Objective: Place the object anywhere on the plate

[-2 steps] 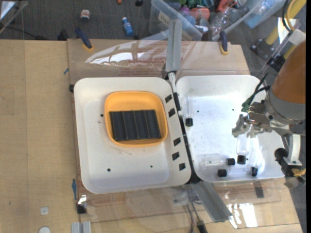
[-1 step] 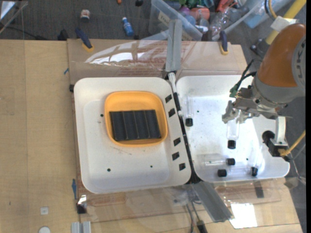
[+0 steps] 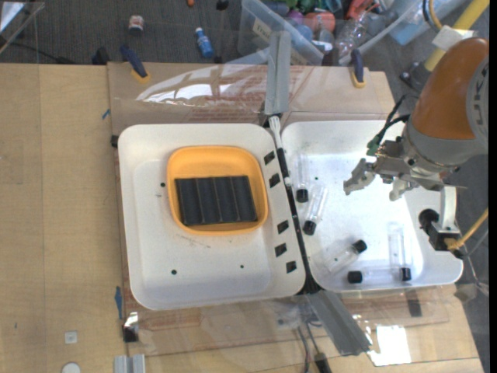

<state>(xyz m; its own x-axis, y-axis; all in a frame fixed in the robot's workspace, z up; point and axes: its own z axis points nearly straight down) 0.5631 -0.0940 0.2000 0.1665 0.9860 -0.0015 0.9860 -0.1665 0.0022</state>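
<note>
A grey metal bracket (image 3: 342, 325) juts from the bench's front edge, at the foot of the divider between the two white bins. No writing or label can be read anywhere.

In the right bin (image 3: 342, 150) lie several clear plastic vials with black caps. One (image 3: 345, 254) lies tilted near the front, a second (image 3: 371, 274) lies flat just beside the front wall, and a third (image 3: 398, 249) stands lengthwise toward the right. A fourth (image 3: 314, 207) lies near the divider, with a loose black cap (image 3: 301, 196) just beside it. They are see-through and hard to pick out against the white floor.

The left bin (image 3: 155, 278) holds an orange plate (image 3: 216, 158), squarish with rounded corners, and a dark ribbed slab (image 3: 216, 200) lies on it.

The arm (image 3: 454, 92) reaches in from the right, its orange band above the wrist, bent down over the right bin. The gripper (image 3: 380, 183) hovers over the bin's middle, fingers spread apart, with nothing between them. It is well apart from the plate and above the vials, touching none.
</note>
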